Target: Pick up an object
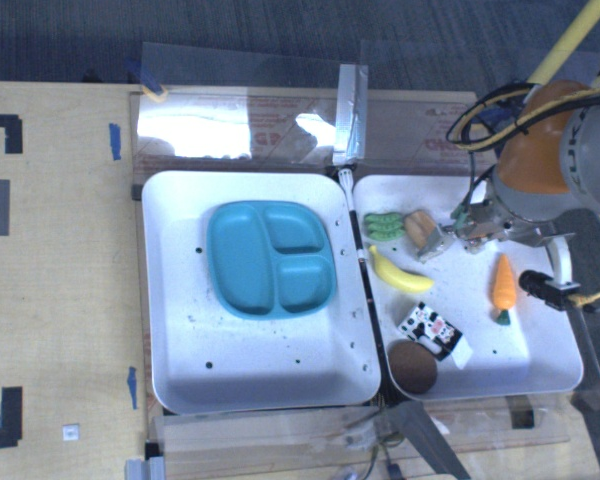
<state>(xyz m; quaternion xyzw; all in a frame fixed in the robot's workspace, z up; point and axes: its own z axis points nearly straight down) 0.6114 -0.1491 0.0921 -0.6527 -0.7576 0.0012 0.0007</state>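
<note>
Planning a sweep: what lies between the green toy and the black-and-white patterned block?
The yellow banana lies between the green toy and the black-and-white patterned block, in the camera view.

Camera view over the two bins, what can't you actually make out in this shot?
- Gripper: too small and blurred to tell whether anything sits between its tips beside the tan object.
- Arm: cut off by the right edge.
- Brown round object: at the right bin's front rim, too dark to identify.
- Black-and-white item: pattern too small to read.
</note>
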